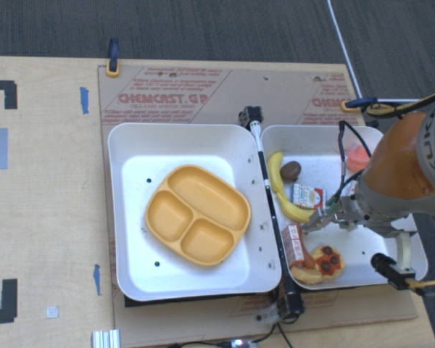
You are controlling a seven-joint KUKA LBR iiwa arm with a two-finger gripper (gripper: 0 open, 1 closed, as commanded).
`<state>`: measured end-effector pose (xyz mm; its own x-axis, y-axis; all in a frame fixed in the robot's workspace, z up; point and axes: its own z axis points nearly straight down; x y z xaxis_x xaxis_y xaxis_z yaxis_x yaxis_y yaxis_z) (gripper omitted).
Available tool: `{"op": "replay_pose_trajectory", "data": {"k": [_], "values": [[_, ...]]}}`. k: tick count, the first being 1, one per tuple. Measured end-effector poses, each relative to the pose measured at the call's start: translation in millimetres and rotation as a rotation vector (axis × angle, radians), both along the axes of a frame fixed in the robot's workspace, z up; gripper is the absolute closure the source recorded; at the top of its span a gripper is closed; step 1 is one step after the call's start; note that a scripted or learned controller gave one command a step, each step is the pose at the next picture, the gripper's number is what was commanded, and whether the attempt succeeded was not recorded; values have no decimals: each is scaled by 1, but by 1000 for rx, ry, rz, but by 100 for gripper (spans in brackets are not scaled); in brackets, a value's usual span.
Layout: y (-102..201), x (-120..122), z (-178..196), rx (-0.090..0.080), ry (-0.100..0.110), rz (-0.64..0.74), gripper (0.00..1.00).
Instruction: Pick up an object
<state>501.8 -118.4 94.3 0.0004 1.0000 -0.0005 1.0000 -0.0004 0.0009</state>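
Note:
The right bin (360, 249) holds a yellow banana (278, 181), a small brown rounded object (291, 170), a white carton with a red and blue label (305, 194), a red-brown snack packet (293, 243) and a toy pizza slice (323, 262). A pink item (357, 158) lies at the back, partly hidden by the arm. My gripper (320, 220) is low in this bin, just right of the banana's near end and below the carton. I see nothing held in it.
The left bin (127, 194) holds a yellow divided plate (197, 214). A black divider bar (264, 187) runs between the bins. The arm's orange band (402, 162) covers the right bin's far right side. Cables trail over the back right corner.

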Motion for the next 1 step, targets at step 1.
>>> {"op": "replay_pose_trajectory", "data": {"k": [1], "values": [[18, -10, -4, -14, -15, -8, 0]]}}
